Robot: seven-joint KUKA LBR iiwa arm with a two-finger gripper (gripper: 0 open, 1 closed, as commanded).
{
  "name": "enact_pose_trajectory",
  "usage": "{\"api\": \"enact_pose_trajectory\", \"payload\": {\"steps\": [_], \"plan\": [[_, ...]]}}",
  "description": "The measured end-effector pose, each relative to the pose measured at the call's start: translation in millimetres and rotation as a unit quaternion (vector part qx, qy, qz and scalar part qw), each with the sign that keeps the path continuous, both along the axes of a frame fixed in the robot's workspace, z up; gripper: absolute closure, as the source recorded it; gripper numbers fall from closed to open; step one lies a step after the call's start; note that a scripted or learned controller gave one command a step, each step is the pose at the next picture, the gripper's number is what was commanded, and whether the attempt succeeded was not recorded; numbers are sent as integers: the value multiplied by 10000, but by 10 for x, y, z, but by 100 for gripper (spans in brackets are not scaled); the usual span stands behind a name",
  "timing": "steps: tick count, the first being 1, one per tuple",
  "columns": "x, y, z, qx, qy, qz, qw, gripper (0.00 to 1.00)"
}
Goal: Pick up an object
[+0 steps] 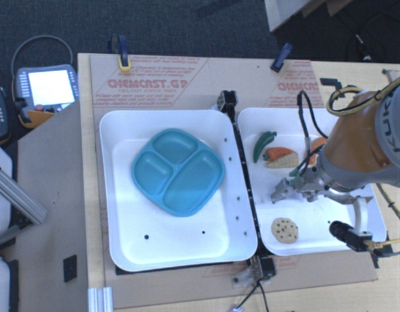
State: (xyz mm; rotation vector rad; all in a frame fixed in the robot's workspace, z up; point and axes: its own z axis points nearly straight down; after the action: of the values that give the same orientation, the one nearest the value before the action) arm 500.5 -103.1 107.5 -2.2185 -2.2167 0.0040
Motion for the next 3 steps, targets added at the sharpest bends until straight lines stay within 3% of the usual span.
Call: {"api": "enact_pose_trajectory", "payload": {"steps": [1,2,3], "plan": [[-5,5,-240,-1,-8,-1,10000,0],[8,11,-120,-3,-35,0,10000,100],[40,-36,315,-21,-54,6,10000,100]]}}
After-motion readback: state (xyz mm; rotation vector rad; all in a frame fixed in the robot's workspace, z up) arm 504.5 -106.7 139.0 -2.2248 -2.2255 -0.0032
